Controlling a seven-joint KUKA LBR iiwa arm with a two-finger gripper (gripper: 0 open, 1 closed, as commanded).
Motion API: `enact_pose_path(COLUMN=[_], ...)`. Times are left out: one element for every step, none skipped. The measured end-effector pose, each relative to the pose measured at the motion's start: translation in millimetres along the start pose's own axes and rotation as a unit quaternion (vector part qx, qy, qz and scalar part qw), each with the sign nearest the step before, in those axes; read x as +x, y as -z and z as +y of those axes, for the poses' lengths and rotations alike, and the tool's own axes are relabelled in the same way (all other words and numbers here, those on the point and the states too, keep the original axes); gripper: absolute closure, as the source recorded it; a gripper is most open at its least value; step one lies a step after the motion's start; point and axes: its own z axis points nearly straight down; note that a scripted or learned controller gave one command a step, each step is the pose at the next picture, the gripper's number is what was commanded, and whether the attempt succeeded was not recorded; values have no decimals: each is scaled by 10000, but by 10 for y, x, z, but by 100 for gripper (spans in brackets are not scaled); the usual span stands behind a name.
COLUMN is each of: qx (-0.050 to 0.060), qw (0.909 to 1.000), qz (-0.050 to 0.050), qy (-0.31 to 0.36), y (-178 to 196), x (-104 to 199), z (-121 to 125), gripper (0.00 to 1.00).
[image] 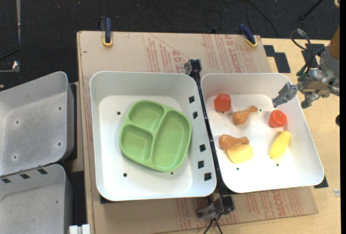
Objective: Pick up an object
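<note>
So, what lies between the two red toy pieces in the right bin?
In the camera view, an orange toy drumstick lies between the red pieces.

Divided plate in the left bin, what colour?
Light green, all three compartments; plate seen clearly in the camera view.

Two white bins side by side: green divided plate in the left bin. In the right bin, two red pieces, two orange drumsticks, two yellow pieces. Gripper above that bin's far right rim, fingers spread, nothing between.
</note>
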Motion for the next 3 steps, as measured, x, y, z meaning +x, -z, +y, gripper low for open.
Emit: enact_pose_path(qx=[-62,-40,-44], qw=[10000,10000,10000], qz=[-15,-9,-9], qy=[18,3,6], y=[75,-523,-956], x=[8,-71,-67], z=[27,22,42], gripper=[0,0,0])
